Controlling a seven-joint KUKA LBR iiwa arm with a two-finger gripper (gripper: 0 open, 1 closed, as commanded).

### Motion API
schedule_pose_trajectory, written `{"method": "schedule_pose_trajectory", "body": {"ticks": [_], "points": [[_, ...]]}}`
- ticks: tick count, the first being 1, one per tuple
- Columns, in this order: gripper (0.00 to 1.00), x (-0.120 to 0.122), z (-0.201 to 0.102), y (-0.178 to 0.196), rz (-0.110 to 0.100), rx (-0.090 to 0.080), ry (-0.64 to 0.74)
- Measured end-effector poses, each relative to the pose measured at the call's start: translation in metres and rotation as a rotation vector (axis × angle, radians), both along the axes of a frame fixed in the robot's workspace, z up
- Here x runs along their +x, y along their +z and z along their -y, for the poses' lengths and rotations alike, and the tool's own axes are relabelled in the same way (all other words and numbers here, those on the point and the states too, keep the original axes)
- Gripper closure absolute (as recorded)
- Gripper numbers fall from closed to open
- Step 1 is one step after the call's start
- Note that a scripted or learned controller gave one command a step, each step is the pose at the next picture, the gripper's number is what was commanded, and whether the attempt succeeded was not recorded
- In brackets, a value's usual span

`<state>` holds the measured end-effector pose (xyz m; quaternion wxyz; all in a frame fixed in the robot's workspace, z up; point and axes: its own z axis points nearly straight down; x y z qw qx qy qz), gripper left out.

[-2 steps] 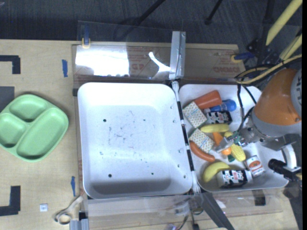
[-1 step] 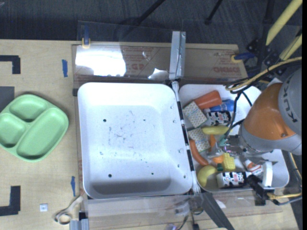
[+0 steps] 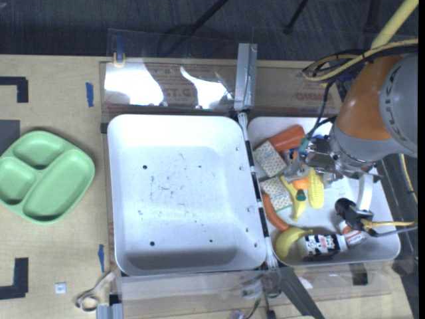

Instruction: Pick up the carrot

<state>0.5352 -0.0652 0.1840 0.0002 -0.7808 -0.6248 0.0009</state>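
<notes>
Bins [image 3: 133,178], two; carrot [image 3: 287,137], one.

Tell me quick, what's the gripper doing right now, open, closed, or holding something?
Two-finger gripper: low over the right white plastic bin, above the toy food pile; open or shut cannot be told, and nothing visibly sits in its grasp.

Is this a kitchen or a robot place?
Probably a robot lab, not a kitchen. A grey and orange arm reaches over two white bins, the food in the right bin looks like toys, and blue tape marks the bench.
</notes>
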Motion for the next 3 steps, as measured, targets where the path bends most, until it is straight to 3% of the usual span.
{"method": "schedule_pose_trajectory", "body": {"ticks": [1,2,3], "points": [[1.00,0.001,-0.001,0.009,-0.001,0.000,0.003],[1.00,0.024,0.057,-0.078,0.005,0.000,-0.276],[1.00,0.064,0.027,0.046,0.001,0.000,-0.227]]}}
